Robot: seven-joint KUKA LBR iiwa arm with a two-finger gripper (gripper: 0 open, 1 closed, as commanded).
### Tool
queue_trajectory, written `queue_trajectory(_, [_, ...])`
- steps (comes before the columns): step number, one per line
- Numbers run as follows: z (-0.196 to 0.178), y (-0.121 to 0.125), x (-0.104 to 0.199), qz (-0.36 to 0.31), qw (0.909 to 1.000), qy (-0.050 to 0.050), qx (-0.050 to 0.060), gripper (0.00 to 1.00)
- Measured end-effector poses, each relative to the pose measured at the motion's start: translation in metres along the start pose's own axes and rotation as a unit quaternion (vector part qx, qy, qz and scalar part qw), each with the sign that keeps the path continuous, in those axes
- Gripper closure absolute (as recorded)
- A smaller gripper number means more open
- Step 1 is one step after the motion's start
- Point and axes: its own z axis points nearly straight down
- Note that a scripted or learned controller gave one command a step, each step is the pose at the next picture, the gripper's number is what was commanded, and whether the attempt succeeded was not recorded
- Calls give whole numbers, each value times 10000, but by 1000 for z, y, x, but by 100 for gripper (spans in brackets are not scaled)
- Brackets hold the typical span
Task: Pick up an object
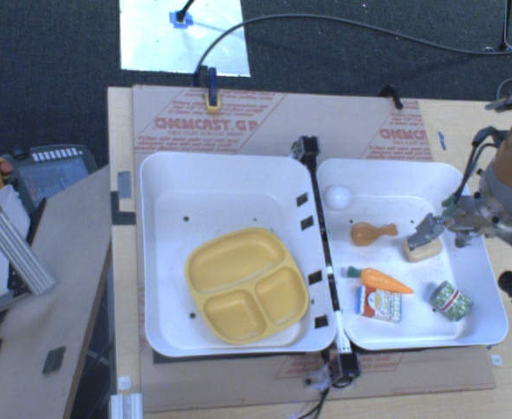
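While the arm [508, 177] reaches in over the right bin [413, 182], its gripper [429, 230] hangs directly above a tan block [422, 250], touching or nearly so; whether it grips, I cannot tell. Just beyond lies a drumstick-shaped toy [373, 231], with a carrot [385, 279] and small carton [378, 304] below it.

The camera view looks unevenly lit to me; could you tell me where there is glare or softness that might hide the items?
In the camera view, the pale sheet on the dark floor is washed out by glare; the white ball nearly blends into the right bin; the gripper looks soft, over the tan block; the yellow tray and carrot read clearly.
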Motion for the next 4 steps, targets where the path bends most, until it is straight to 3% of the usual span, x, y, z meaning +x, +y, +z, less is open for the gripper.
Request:
queue_trajectory(1, [-7,3,0,-17,10000,-12,-63,0])
queue_trajectory(2, [51,1,-8,-8,10000,-9,-49,0])
queue_trajectory(4, [122,6,-4,-8,10000,-8,-55,0])
